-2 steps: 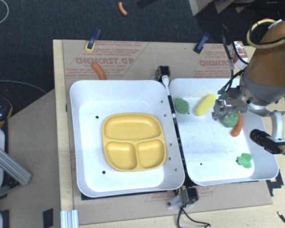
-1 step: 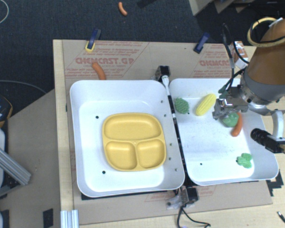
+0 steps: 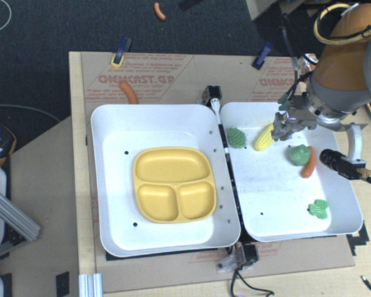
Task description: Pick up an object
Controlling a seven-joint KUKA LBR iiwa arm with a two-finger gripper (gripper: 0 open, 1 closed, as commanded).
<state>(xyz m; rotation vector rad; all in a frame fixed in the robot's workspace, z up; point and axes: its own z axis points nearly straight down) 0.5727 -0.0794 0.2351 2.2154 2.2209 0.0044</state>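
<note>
The task's thing nearest the gripper [image 3: 283, 130] is a yellow toy corn cob [image 3: 264, 140], lying in the right bin [image 3: 278, 228] near its far wall, tilted with one end toward the gripper; it appears to be a small moulded plastic piece, so it is judged light, stiff, fairly smooth and not fragile; its rounded body may roll or slip out of a loose pinch, so the best hold is judged to be across the short axis at mid-length, fingers square to the long axis.

Other candidates lie in the same bin: a green leafy piece [image 3: 236, 137] just beside the corn on the divider side; a green round piece [image 3: 298, 154] touching an orange carrot-like stick [image 3: 308, 164]; a small green piece [image 3: 319, 209] well apart near the front corner.

The arm [image 3: 349, 48] reaches in from the right, wrist pitched downward over the far part of the right bin; the gripper sits low, just beside the corn's upper end, possibly touching it; whether its grip is wide or narrow cannot be told, and nothing is seen held.

The left bin [image 3: 111, 166] bears a yellow divided tray [image 3: 173, 184].
</note>
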